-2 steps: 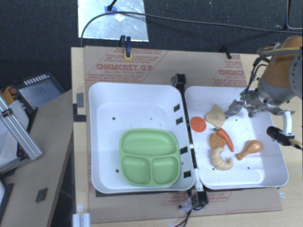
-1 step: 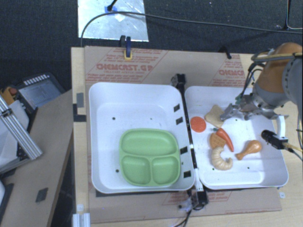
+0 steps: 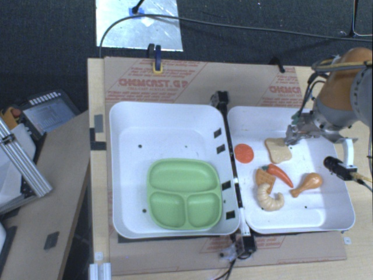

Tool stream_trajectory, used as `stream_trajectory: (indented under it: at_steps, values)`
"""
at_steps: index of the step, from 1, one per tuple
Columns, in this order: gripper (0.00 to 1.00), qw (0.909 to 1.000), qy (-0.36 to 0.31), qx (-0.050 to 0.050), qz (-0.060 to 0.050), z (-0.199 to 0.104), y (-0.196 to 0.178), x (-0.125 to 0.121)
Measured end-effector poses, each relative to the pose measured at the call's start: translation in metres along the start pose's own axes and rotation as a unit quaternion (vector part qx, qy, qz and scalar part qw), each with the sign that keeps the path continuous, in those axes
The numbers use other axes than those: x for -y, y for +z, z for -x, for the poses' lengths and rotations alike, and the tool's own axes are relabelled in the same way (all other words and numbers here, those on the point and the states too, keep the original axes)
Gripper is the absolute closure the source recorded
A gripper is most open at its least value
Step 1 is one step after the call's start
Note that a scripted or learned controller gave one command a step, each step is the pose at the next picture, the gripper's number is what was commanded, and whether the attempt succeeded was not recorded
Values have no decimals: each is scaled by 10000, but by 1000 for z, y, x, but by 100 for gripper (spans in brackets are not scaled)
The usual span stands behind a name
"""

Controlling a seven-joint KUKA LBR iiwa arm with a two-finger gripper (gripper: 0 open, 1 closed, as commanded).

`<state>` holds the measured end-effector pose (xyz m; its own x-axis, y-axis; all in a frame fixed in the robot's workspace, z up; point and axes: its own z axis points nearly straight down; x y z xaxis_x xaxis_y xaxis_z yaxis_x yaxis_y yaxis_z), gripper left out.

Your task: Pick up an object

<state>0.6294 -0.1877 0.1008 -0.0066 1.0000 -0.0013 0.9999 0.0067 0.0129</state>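
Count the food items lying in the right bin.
5, all in the right bin: a red slice at left, a bread piece by the gripper, a carrot, a shrimp, and a drumstick. The arm might hide more.

Two bins side by side. Left bin (image 3: 125, 156) has a tray (image 3: 184, 192) w/ 3 parts near its front. Right bin (image 3: 332, 214) has a round slice (image 3: 244, 153), bread (image 3: 278, 151) behind a pepper (image 3: 278, 173), shrimp (image 3: 268, 196) in front, drumstick (image 3: 306, 184) to the right.
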Motion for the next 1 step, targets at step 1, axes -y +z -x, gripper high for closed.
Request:
stream_trajectory:
  at_steps: [1]
  values:
    - [100,10000,8,3,-32,4,-46,-6]
